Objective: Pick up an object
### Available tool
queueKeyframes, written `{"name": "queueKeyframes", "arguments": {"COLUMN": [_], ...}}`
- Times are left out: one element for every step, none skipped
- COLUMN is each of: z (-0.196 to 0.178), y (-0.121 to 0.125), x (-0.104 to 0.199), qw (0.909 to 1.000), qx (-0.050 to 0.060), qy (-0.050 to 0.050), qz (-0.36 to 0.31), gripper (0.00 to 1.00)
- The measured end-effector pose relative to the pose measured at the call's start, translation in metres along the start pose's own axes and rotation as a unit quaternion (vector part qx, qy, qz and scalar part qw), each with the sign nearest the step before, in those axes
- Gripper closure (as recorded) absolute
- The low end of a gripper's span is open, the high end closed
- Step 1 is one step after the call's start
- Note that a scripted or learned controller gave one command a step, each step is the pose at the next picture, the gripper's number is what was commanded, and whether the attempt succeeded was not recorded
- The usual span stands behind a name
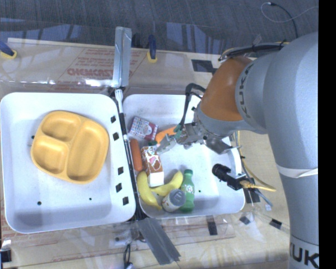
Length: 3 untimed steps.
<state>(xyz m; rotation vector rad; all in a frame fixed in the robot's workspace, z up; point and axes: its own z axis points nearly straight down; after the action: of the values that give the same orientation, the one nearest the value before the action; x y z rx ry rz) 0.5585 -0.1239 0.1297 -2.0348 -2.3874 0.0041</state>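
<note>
Arm point(280, 105): grey with an orange band, it stands closest to the lens, reaches in from the right and covers the right bin's far-right corner.
Gripper point(169, 143): low over the middle of the right bin point(162, 108), just above the carton's far end and beside the orange piece. Whether it is open or closed cannot be made out.
Objects to pick: seven, all in the right bin, crowded toward its left wall and near-left corner. The floor is bare along the far side and to the right.
Near wall: one banana point(151, 190) curves along it, with one green bottle point(186, 190) just to its right. One small grey can point(172, 200) sits between them, partly covered.
Left wall: one sausage point(136, 154) lies along it, touching one red and white carton point(154, 167). One red and white packet point(141, 128) lies farther back.
Orange piece point(165, 132): one, partly hidden by the gripper and hard to name.
Left bin point(22, 195): one yellow divided plate point(70, 145), apart from every wall, with bare floor on the near side.
</note>
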Motion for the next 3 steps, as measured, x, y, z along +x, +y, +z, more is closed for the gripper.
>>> {"name": "queueKeyframes", "arguments": {"z": [0.004,0.031,0.02], "y": [0.078,0.039,0.04], "x": [-0.028,-0.025,-0.024], "qw": [0.9942,0.9941,0.9938], "qx": [-0.002,-0.009,-0.009], "qy": [-0.001,-0.005,-0.004], "qz": [-0.108,-0.108,-0.11], "gripper": [0.0,0.0,1.0]}}
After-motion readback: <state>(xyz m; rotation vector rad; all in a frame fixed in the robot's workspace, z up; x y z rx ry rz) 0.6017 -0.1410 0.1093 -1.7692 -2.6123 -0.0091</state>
